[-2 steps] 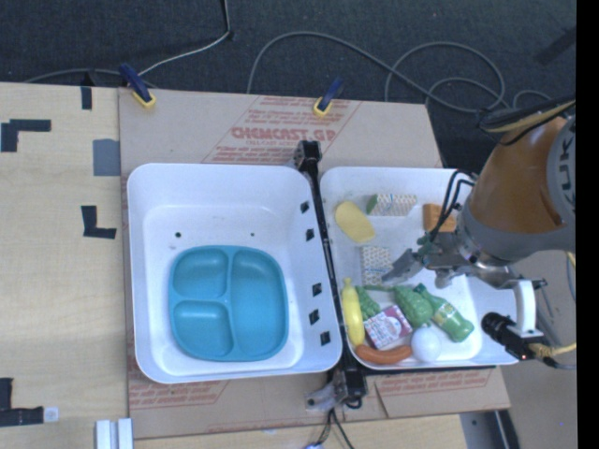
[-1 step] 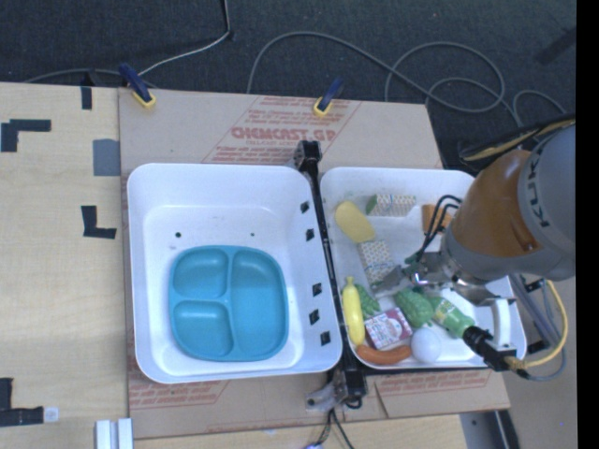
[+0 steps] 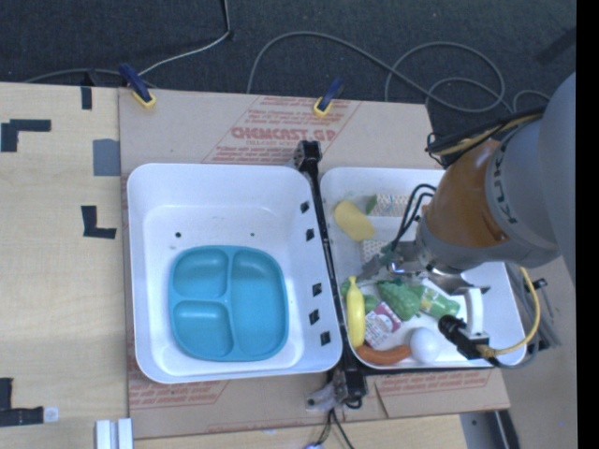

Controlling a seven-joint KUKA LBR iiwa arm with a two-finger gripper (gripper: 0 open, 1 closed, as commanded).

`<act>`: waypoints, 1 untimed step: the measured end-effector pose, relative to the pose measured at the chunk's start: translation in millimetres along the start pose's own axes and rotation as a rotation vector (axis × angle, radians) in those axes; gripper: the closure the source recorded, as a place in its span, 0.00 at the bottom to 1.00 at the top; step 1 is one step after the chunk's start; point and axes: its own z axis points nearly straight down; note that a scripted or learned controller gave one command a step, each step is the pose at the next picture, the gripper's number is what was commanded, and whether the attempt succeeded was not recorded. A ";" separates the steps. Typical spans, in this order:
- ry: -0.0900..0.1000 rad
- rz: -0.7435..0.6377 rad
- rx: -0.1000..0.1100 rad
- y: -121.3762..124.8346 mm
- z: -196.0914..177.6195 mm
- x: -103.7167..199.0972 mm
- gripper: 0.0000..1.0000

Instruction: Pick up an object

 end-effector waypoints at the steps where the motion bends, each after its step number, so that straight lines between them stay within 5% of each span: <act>1: 0.011 -0.004 0.015 -11.0 5.2 -19.6 0.00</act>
